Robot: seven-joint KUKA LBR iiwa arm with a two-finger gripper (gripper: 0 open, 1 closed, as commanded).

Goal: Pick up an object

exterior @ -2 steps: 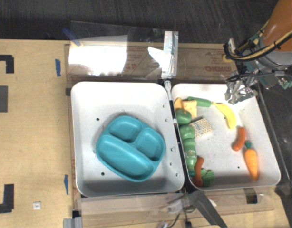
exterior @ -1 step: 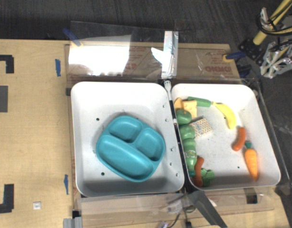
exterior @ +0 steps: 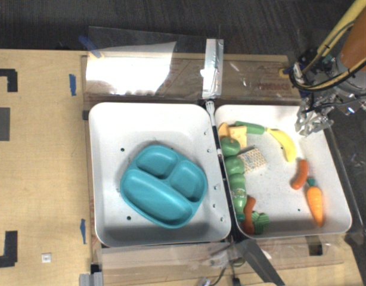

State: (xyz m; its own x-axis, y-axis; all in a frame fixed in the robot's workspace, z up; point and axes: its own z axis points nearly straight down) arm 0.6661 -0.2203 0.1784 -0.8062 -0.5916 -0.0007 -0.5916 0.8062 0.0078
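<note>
We see the gripper [exterior: 313,123] at the upper right corner of the right bin [exterior: 272,216], hanging over its far rim, and we cannot tell whether its jaws are apart or together. Nothing shows between them.

The things to pick all lie in the right bin. A yellow banana [exterior: 284,142] sits nearest the gripper, just left of and below it. Below the banana lie an orange sausage-shaped piece [exterior: 300,174] and, close beside that, a carrot [exterior: 315,203] with a green top. Along the bin's left wall we see a heap of green vegetables [exterior: 233,165], with a small speckled block [exterior: 253,158] resting against it and a yellow wedge [exterior: 238,137] near the top.

The left bin [exterior: 105,136] holds a teal divided plate [exterior: 164,184], lying flat near its middle. Both bins sit side by side on the counter [exterior: 40,159].
</note>
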